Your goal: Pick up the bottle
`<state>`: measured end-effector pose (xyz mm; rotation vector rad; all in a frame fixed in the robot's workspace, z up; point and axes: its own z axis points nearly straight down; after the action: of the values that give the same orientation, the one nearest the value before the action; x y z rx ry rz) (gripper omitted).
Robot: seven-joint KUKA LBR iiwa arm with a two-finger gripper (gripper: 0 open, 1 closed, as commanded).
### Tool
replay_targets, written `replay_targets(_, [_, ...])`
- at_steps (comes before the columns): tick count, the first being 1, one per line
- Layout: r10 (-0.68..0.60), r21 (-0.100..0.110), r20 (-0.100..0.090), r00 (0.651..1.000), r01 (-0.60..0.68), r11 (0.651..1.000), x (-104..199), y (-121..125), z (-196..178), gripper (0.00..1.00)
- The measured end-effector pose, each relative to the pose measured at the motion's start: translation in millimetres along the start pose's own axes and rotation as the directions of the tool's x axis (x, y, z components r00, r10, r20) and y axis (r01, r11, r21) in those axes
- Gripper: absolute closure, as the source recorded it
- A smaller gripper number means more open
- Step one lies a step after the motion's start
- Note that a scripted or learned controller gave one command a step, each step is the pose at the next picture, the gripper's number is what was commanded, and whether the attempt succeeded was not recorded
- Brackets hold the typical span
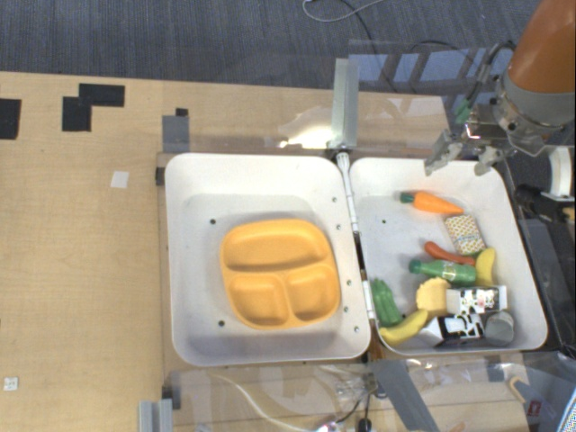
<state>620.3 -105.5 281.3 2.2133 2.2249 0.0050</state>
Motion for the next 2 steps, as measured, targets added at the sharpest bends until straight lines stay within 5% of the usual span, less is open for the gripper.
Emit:
replay_targets(1, [-0.202, -0.004, 0.002, 0.979, 0.202, 0.979, 2.9, -82.4, -89.4, 0.00])
replay_targets(2, [-0.470, -0.004, 0.004, 0.882, 0.470, 0.882, 13.0, -128.4, -142.1, 0.00])
